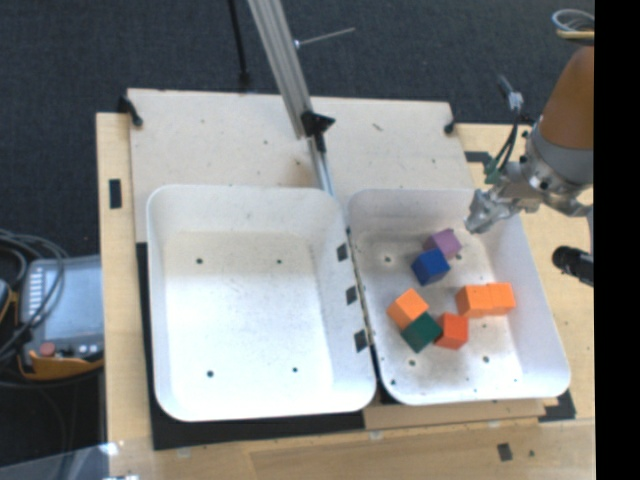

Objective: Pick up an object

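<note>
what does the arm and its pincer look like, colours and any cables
The arm has an orange-brown rounded section above a grey wrist ring. Thin cables, one green, loop beside the wrist. The pincer is a small, pale grey metal piece at the end.

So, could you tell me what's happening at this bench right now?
A grey and orange arm reaches in from the right, its pincer over the upper right part of the right bin. It holds nothing that can be seen. Six blocks lie in that bin: purple, blue, a long orange one, an orange cube, green and red-orange. No block looks lifted.
</note>
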You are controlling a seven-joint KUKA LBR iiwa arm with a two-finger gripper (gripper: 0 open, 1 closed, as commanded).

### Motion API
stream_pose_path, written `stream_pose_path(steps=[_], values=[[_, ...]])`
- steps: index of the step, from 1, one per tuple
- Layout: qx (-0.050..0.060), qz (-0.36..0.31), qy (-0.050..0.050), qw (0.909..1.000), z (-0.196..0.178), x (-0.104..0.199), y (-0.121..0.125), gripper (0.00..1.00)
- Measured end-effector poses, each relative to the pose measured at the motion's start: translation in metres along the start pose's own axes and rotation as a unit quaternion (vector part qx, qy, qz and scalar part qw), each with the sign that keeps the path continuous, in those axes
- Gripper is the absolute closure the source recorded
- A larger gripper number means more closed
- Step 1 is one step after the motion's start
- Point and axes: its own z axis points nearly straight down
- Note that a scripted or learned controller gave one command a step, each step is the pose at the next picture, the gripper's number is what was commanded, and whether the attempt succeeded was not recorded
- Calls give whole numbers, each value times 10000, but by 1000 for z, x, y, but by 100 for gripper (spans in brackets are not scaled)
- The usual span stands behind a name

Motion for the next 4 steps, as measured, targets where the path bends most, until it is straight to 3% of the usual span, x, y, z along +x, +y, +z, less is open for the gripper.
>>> stream_pose_path(steps=[1,2,4], values=[[7,-4,2,10000,-34,-1,1,100],[36,2,4,10000,-27,45,-19,100],[41,-4,8,10000,-14,145,-36,100]])
